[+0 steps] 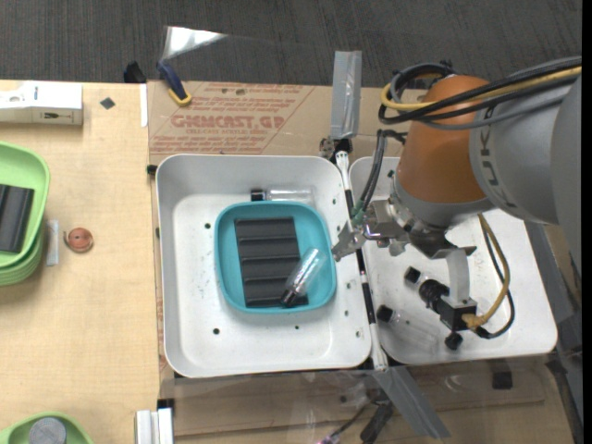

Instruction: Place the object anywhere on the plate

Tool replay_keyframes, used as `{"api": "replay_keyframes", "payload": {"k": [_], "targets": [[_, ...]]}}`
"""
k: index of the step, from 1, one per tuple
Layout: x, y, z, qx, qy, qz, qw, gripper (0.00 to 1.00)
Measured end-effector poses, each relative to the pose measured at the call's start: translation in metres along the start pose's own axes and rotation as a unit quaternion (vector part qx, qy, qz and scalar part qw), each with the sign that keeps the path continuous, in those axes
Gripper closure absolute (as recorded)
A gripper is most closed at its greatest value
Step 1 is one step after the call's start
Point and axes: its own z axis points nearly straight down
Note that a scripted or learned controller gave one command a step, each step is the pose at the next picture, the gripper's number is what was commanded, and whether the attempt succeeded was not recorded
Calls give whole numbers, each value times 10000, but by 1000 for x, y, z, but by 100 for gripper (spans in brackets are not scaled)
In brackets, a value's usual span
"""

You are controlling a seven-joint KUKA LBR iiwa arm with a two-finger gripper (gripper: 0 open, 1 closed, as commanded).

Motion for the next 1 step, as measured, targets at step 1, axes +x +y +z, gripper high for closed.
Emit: {"api": "replay_keyframes", "payload": {"k": [1], "targets": [[-26,3,-22,-4,-1,353,9994,0]]}}
